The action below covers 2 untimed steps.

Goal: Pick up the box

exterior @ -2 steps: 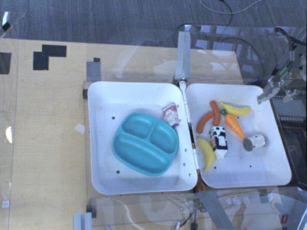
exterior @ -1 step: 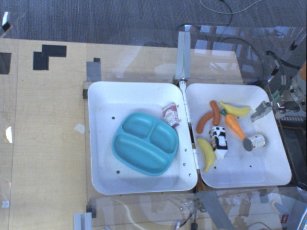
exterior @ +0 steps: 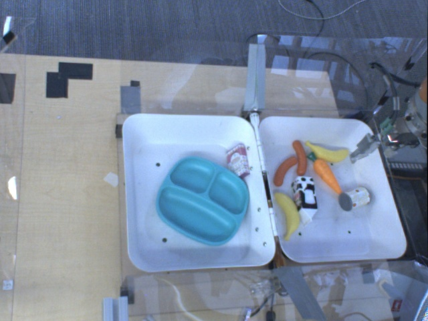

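A small black-and-white cow-patterned box (exterior: pixel 306 194) lies in the right bin (exterior: pixel 374 239), left of centre. It sits between a yellow banana (exterior: pixel 288 215) and an orange carrot (exterior: pixel 327 176). My gripper (exterior: pixel 366 147) hangs over the right bin's upper right corner, well to the right of the box and above it, with nothing seen in it. A small red-and-white packet (exterior: pixel 238 160) rests in the left bin (exterior: pixel 140 179) against the dividing wall.
A blue divided plate (exterior: pixel 202 200) takes up the middle of the left bin. The right bin also holds two red sausages (exterior: pixel 290 165), a second banana (exterior: pixel 328 154) and a small tipped cup (exterior: pixel 354 198). Cables and arm parts crowd the right edge.
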Tool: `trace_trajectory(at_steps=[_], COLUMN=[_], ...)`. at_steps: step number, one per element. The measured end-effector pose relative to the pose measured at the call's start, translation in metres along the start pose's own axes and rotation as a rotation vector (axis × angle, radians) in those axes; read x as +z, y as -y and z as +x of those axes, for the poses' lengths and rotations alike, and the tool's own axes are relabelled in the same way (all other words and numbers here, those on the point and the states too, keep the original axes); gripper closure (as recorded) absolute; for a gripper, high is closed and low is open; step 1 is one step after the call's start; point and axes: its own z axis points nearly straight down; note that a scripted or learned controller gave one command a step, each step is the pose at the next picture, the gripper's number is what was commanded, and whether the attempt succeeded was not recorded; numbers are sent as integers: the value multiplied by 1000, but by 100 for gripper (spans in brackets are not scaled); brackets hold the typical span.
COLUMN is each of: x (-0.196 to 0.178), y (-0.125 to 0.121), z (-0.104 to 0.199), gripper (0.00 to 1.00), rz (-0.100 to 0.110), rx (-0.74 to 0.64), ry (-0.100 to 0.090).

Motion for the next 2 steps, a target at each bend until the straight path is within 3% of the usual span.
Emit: trace_trajectory(at_steps=[1, 2], x=[42, 106], y=[-24, -7], z=[-3, 0], gripper=[0, 0], rz=[3, 3], rx=[26, -29], ry=[-1, -1])
